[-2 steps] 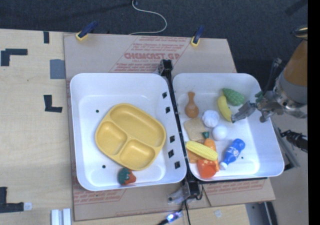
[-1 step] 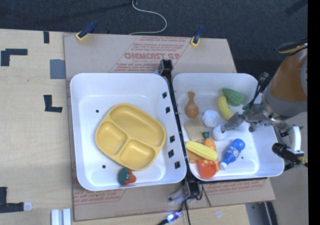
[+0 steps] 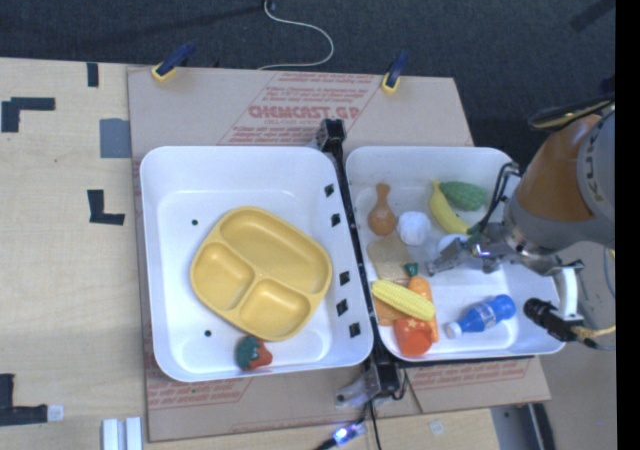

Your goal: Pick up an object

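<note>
Glossy white plastic bins sit on matt brown cardboard; the yellow tray looks smooth plastic.

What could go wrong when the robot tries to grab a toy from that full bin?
The toys in the right bin are packed close, so the hand might bump the banana or the white piece beside it. The blue bottle lies on its side and looks round, so it could roll away. The corn rests on the orange toy and may slide off.
</note>
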### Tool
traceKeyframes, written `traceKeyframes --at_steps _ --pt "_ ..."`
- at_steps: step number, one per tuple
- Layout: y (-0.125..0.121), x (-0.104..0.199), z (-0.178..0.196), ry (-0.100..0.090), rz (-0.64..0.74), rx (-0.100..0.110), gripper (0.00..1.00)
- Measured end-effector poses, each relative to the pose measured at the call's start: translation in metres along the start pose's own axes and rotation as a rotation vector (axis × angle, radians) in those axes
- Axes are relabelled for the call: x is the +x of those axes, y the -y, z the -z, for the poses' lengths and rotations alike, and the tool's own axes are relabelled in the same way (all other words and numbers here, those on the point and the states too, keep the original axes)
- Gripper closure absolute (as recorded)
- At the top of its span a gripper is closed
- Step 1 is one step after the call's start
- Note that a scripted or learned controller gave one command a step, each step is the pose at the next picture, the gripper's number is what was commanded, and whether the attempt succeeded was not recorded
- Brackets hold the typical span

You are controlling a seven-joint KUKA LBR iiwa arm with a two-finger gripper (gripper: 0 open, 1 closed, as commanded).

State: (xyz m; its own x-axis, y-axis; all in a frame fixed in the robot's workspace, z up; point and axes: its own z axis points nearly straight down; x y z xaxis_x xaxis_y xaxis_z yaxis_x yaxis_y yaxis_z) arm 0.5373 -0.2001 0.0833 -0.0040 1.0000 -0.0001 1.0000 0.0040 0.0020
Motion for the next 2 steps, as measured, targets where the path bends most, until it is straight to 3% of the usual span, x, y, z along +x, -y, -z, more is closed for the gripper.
traceKeyframes --at_steps 1,2 --pt "0.0 -0.001 0.013 0.001 -0.001 0.0 1.0" --pt "0.007 0.003 0.058 0.0 -0.003 0.001 1.0"
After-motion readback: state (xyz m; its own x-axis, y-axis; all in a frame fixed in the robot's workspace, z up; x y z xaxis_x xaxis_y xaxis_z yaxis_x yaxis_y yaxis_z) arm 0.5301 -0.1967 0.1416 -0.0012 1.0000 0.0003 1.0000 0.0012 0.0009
